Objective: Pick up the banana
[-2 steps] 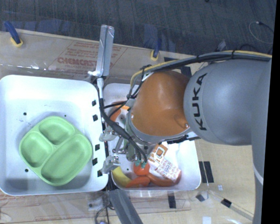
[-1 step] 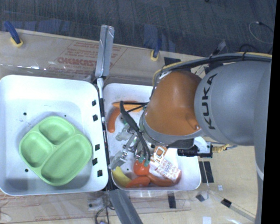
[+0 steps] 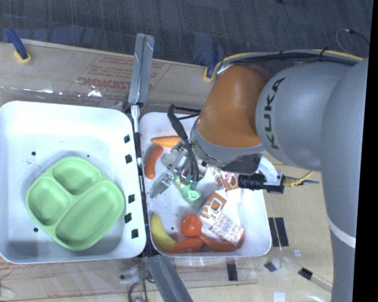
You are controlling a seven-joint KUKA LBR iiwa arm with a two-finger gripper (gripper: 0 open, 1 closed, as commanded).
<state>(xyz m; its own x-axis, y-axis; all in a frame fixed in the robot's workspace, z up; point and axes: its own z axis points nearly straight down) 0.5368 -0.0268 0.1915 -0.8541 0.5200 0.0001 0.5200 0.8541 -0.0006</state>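
The yellow banana [image 3: 159, 233] lies in the front left corner of the right bin [image 3: 260, 239], partly under an orange carrot-like piece [image 3: 187, 245]. My gripper [image 3: 171, 173] hangs over the left middle of that bin, well behind the banana, its metal fingers [image 3: 161, 184] pointing left and down with nothing visible between them. The big grey arm with its orange band covers the bin's back right part.
In the right bin lie an orange carrot [image 3: 153, 159] by the left wall, a red tomato [image 3: 191, 224], a green item [image 3: 192, 194] and a printed carton [image 3: 218, 219]. The left bin [image 3: 23, 126] holds a green sectioned plate [image 3: 76, 201].
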